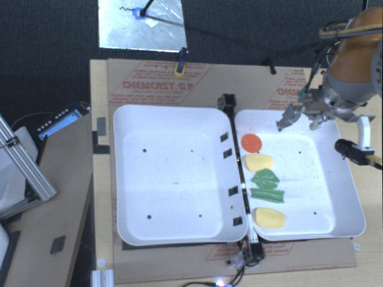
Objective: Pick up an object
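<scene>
I see gripper (302, 118) at 1 o'clock over right bin (335, 184), fingers spread, pinching nothing. Objects along its left wall: orange disc (251, 142), yellow piece (259, 162), green pieces (266, 185), yellow piece (269, 218).

You can read mirrored red lettering, roughly "CHEMCAST GP", on the brown board (197, 76) under the bins; the repeats elsewhere are too partial.

One fixed camera looks down at a slant from above the bench (149, 76), taking in both white bins (173, 178).
</scene>
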